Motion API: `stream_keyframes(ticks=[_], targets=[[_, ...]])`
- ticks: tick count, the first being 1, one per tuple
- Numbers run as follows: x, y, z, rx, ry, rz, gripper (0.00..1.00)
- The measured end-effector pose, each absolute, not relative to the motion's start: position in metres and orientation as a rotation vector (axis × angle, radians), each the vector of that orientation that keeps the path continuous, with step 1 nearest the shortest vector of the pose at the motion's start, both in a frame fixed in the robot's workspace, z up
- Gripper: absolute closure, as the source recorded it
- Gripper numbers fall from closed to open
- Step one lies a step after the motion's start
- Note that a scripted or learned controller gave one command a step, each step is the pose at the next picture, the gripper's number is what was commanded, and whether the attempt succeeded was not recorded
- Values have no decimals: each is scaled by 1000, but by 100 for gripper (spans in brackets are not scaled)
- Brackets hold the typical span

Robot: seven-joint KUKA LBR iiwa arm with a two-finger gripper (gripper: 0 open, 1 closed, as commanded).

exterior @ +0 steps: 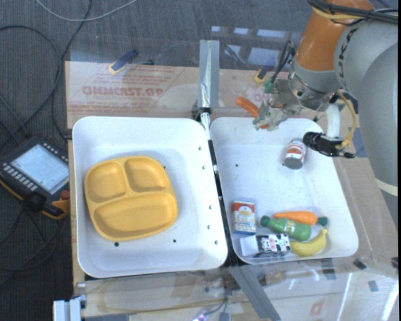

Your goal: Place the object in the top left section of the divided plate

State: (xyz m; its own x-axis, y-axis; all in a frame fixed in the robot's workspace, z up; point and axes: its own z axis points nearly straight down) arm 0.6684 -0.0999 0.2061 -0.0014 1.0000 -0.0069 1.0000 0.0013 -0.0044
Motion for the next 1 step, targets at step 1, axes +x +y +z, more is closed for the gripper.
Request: stream_keyframes(ticks=[1], targets=[[636,26,236,1987,2438,-5,100]])
